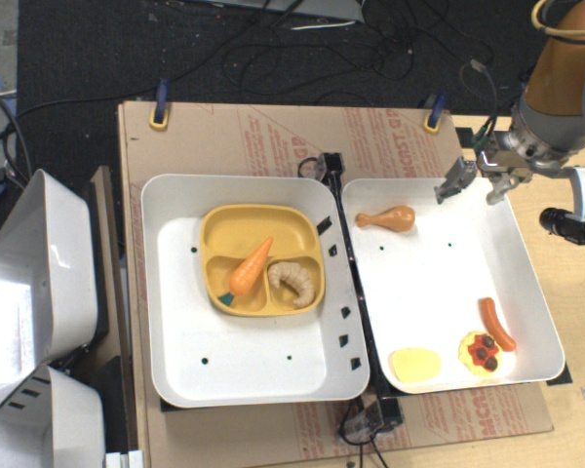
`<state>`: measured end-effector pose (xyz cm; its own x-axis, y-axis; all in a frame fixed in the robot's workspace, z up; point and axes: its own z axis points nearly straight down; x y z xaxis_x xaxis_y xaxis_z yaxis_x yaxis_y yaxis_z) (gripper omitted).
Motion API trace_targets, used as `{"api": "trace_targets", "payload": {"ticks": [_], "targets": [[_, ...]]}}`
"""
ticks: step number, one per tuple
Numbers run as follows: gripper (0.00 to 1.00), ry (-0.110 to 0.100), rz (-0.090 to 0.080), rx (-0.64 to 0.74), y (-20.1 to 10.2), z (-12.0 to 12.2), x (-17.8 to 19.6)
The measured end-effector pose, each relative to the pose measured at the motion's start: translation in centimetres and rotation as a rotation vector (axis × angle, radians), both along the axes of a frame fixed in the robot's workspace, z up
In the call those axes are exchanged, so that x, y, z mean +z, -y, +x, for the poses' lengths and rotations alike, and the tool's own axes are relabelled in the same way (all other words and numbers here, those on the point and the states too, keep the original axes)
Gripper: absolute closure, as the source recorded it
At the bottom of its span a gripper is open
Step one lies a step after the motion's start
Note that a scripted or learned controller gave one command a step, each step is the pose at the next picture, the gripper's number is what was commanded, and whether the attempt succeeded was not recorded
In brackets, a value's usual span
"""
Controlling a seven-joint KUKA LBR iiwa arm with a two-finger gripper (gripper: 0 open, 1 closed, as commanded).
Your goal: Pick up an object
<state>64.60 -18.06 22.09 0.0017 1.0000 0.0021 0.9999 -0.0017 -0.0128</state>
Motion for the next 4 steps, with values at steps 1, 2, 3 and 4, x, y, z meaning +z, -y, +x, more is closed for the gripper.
{"api": "trace_targets", "payload": {"ticks": [1, 2, 3, 4], "targets": [[0.0, 0.013, -0.003, 0.003, -0.1, 0.3, 0.8], [0.0, 0.008, -0.002, 0.001, 0.0, 0.0, -5.6], [0.0, 0.01, -0.002, 0.004, 0.0, 0.4, -10.0], [0.0, 0.011, -0.003, 0.005, 0.0, 0.4, -13.0]]}}
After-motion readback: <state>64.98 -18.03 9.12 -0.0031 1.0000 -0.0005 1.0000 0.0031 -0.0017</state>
